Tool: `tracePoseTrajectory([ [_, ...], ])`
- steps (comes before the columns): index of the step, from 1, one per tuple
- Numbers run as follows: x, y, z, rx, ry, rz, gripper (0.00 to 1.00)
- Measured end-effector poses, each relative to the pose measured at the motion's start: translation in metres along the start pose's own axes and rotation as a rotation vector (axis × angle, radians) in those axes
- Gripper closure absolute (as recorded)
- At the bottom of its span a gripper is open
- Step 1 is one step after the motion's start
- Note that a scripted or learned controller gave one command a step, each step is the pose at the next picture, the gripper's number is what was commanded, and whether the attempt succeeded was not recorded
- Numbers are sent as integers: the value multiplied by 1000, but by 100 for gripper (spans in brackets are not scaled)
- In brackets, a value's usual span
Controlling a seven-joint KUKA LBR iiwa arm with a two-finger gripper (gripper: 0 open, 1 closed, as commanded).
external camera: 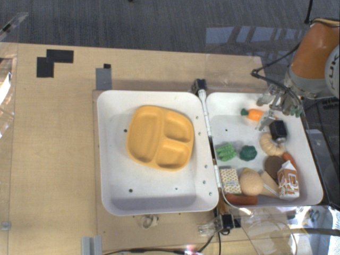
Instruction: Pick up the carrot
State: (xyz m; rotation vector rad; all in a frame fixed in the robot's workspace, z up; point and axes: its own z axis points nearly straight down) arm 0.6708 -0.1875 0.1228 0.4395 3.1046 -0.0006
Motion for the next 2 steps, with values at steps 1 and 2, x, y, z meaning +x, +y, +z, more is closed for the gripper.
tracePoseTrajectory([
  [1, 54, 0, 33, -1, -8, 6, 0],
  [2, 50, 3, 19, -2, -21, -1, 100],
])
